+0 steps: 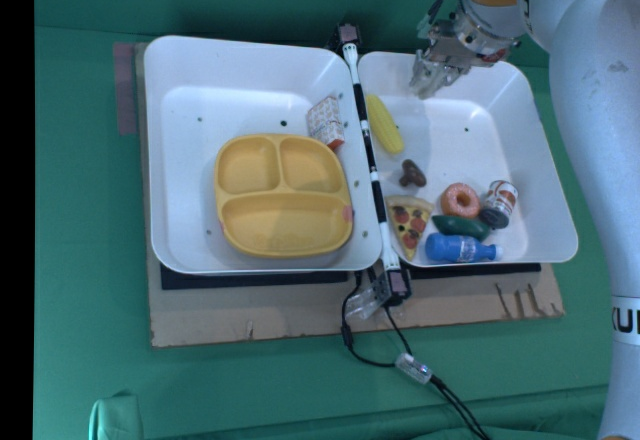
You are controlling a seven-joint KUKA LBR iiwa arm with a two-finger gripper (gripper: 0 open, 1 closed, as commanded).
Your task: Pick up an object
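My gripper hangs over the far left part of the right bin, open, with nothing between its fingers. Below and left of it lies a yellow corn cob against the bin's left wall. Nearer the front are a small brown piece, a pizza slice, a donut, a small can, a dark green vegetable and a blue bottle. All of them rest on the bin floor, apart from the gripper.
The left bin holds a yellow divided plate and a small red-and-white carton by its right wall. A black-and-white bar runs along the ridge between the bins. Cables trail off the bench's front.
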